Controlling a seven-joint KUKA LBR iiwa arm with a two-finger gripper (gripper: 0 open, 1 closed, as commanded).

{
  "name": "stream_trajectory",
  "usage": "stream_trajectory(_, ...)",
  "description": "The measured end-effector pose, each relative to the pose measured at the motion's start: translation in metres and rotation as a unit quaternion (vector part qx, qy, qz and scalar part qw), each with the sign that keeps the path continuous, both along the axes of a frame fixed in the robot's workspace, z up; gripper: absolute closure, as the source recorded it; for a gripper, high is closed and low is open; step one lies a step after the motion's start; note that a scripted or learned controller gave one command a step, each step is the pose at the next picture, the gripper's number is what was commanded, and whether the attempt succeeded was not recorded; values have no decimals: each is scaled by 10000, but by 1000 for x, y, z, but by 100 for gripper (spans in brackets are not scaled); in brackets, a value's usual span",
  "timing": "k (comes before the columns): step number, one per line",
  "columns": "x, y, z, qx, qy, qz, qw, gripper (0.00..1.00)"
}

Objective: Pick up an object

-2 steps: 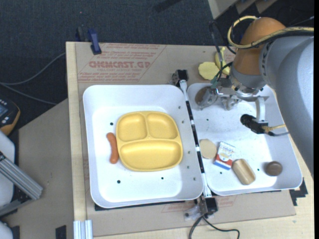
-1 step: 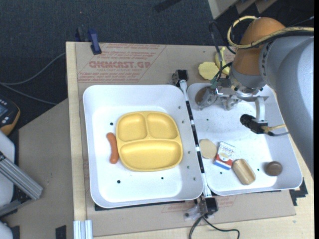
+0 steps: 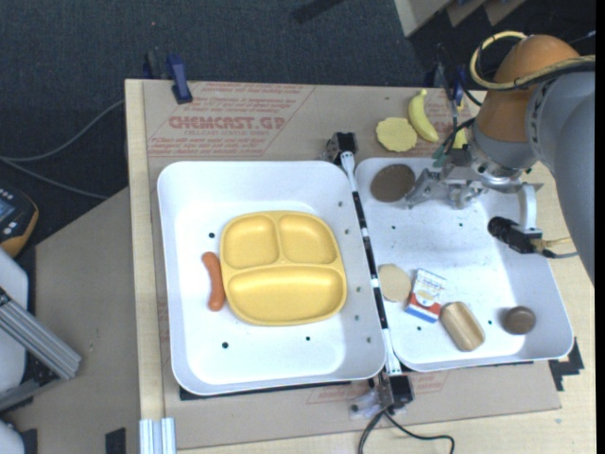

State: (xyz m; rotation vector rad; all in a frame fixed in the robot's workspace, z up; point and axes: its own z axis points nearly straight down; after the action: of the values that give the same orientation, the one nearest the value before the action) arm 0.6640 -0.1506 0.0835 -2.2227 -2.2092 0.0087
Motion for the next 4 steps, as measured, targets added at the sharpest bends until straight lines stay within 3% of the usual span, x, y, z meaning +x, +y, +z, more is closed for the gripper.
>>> stream_trajectory(1,3,-59,26,-27,-70,11,10000,0)
stream_trajectory(2,6,18,7,-59,-79,71,9999,0)
stream_trajectory(3,-19,-33,9,-22,-124,25,9999,0)
stream_trajectory(4,-18,-71,17,6,-60,27,10000,0)
